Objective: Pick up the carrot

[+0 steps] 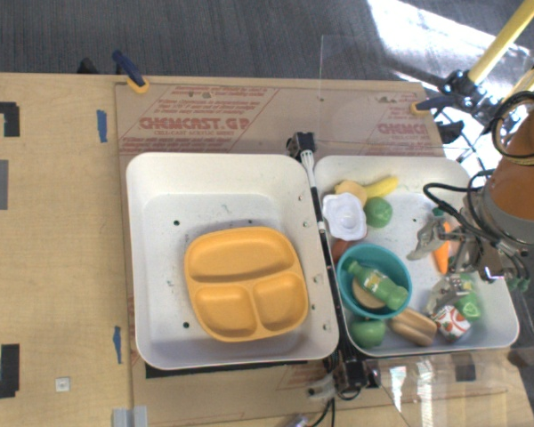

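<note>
Now the carrot (441, 256) sits between the open gripper's (443, 258) fingers.

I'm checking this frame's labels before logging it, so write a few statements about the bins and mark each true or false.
1. The yellow divided tray lies in the left bin. True.
2. The carrot lies in the left bin. False: it is in the right bin, beside the tool.
3. A green bottle rests in the teal bowl. True.
4. The banana sits at the near edge of the right bin. False: it is at the far edge.
5. The arm reaches over the left bin. False: it is over the right bin.
</note>
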`<state>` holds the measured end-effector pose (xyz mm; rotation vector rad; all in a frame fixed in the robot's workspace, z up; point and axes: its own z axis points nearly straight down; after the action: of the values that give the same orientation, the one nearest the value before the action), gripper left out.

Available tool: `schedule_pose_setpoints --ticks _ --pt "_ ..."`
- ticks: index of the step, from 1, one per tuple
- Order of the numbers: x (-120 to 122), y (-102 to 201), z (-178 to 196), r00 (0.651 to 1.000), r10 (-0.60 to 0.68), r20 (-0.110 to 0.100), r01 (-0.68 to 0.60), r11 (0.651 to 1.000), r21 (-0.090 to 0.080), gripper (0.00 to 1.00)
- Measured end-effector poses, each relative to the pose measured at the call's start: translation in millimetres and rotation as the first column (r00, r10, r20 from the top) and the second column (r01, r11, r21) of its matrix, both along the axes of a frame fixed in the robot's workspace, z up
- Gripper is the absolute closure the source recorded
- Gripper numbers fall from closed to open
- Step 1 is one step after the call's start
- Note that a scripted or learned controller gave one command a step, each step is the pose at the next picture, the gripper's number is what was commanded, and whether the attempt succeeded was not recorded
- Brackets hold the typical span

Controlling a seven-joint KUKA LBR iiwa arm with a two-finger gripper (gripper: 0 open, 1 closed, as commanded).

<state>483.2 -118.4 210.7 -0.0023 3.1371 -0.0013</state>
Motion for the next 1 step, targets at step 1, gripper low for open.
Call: schedule_pose_setpoints --ticks 1 --pt "68.8 -48.0 -115.4 1.0 0.01 0.013 -0.01 1.0 -0.004 0.0"
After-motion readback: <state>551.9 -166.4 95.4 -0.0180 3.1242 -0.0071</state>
